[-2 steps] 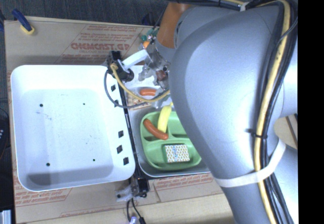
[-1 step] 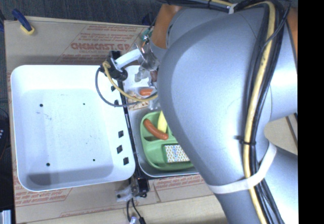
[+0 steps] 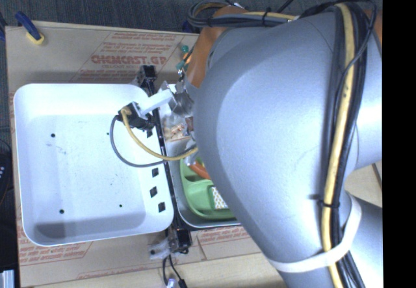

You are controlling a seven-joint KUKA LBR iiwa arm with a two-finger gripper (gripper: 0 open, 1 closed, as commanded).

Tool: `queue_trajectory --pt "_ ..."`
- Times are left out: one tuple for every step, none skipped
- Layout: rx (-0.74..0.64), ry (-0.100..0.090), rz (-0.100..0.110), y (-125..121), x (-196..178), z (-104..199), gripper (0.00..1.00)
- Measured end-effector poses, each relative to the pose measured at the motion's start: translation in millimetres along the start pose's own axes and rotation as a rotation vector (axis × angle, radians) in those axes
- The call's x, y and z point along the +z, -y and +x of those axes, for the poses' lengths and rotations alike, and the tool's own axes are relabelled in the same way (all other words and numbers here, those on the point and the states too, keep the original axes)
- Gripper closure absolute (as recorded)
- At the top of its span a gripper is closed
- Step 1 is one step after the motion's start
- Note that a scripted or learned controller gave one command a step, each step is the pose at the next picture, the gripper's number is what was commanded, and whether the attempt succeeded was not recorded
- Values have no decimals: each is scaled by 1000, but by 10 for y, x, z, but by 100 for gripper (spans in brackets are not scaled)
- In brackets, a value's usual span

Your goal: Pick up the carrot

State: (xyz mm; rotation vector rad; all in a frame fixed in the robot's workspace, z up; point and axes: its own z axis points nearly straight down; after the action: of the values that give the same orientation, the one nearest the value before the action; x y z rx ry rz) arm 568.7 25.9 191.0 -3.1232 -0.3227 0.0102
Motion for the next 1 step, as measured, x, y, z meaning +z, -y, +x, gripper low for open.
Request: queue_trajectory --pt "-62 0 0 813 6 -648 0"
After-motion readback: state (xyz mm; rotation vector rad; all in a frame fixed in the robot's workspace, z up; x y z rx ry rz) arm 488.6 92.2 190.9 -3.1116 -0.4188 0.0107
